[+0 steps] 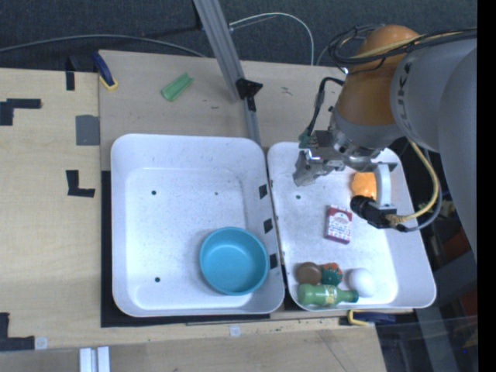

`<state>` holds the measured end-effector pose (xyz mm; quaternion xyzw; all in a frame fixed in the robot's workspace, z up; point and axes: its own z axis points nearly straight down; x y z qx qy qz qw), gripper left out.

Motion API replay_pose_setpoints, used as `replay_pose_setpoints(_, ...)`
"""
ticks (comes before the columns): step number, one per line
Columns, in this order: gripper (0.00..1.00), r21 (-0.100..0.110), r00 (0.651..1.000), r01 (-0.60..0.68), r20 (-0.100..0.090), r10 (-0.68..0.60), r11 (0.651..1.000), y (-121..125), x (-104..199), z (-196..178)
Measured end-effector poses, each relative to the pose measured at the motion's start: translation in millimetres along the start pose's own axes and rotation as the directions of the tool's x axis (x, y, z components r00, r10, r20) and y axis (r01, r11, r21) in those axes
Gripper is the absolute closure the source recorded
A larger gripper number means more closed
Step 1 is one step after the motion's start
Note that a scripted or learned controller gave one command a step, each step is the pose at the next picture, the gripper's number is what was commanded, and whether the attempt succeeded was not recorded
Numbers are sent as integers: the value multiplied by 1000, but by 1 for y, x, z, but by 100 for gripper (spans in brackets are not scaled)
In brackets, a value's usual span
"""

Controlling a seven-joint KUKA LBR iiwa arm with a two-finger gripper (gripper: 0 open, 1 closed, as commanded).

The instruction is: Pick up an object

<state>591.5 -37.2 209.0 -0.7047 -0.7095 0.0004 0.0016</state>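
So the arm comes in from the right and the gripper [308, 169] hangs over the top end of the right bin [291, 231], over bare white floor, with nothing visible between the fingers. Whether they're spread or pinched I honestly can't tell from this angle, it's just a dark lump of metal. Candidates for the pick all sit in that same bin: a small red card box [339, 225] roughly mid-bin, an orange ball [363, 184] tucked just beside the wrist, and a cluster down in the near corner with a brown ball [308, 272], a green bottle [327, 294] and a white ball [363, 282], all crowded together. The red box looks like the easiest grab to me since it lies alone; its long axis runs roughly up-down the bin, tipped slightly. The bottle lies on its side along the bin's near wall, long axis left-right. The left bin [139, 177] just has a blue bowl [233, 260] sitting upright near the divider. Nothing's been picked yet, I'd say.
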Motion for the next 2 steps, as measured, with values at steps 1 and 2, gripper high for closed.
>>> replay_pose_setpoints(1,100,0,1000,0,1,0,1000,-7,50,5)
replay_pose_setpoints(2,100,1,1000,-1,0,1,1000,-21,96,7)
